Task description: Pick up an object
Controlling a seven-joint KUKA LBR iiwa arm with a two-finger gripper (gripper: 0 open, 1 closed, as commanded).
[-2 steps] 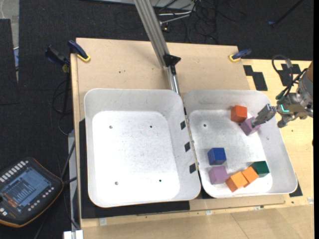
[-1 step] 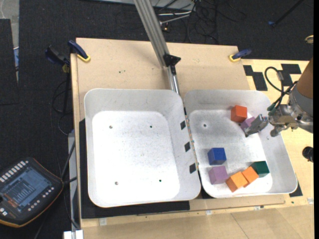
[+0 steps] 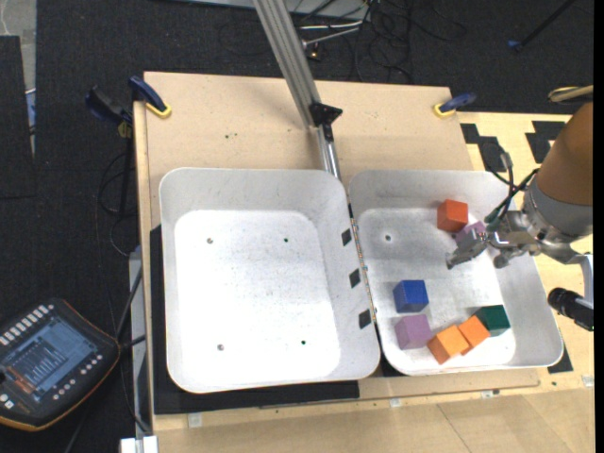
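A robotics lab; a teach pendant (image 3: 47, 361) lies on dark floor, loose cables (image 3: 363, 12) behind the clamped bench (image 3: 245, 121).

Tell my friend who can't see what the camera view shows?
A robot gripper hangs over the right bin, beside an orange block. Blue, purple, orange and green blocks lie nearer the front.

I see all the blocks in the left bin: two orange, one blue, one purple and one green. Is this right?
Not quite. The camera view shows the blocks in the right bin, not the left: an orange block near the gripper, then the blue block, purple block, second orange block and green block. The colours and counts are right.
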